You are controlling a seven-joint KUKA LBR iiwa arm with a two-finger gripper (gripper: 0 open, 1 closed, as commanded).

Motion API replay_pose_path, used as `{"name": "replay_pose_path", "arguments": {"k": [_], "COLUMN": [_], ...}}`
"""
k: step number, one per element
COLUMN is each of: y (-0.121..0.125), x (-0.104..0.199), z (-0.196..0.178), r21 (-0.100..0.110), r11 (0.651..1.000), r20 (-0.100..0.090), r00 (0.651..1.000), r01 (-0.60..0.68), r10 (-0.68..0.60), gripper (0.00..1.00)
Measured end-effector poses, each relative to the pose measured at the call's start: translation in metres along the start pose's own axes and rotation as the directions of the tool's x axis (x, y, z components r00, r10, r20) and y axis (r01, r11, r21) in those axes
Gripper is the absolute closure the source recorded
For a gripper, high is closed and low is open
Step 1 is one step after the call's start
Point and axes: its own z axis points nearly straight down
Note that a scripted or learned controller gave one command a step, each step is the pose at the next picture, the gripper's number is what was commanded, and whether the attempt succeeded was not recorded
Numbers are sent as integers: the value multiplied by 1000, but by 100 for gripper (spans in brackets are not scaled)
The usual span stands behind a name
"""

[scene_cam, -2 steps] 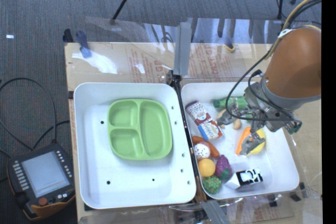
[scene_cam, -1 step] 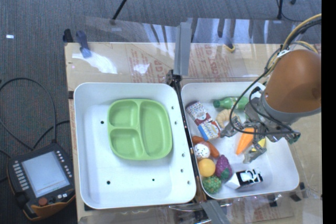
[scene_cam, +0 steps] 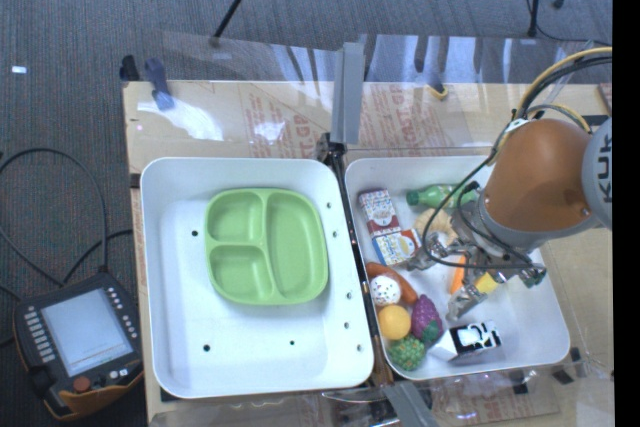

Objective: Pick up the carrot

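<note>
Here, in the camera view, the arm (scene_cam: pixel 540 180) reached over the right bin (scene_cam: pixel 552 330), its gripper (scene_cam: pixel 468 287) low among the toys. The carrot (scene_cam: pixel 459 275), a slim orange piece, stood nearly upright just beside the gripper, close under the wrist; whether it was clamped could not be told. A green divided plate (scene_cam: pixel 267 245) lay in the left bin (scene_cam: pixel 175 335).
</note>
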Motion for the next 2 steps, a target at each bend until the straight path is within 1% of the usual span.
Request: {"name": "replay_pose_path", "arguments": {"k": [1, 2], "y": [-3, 0], "x": [40, 38], "z": [-5, -14], "r21": [9, 6], "r11": [993, 994], "r20": [15, 13], "r00": [993, 994], "r01": [-119, -112], "r10": [119, 112], "gripper": [0, 100]}}
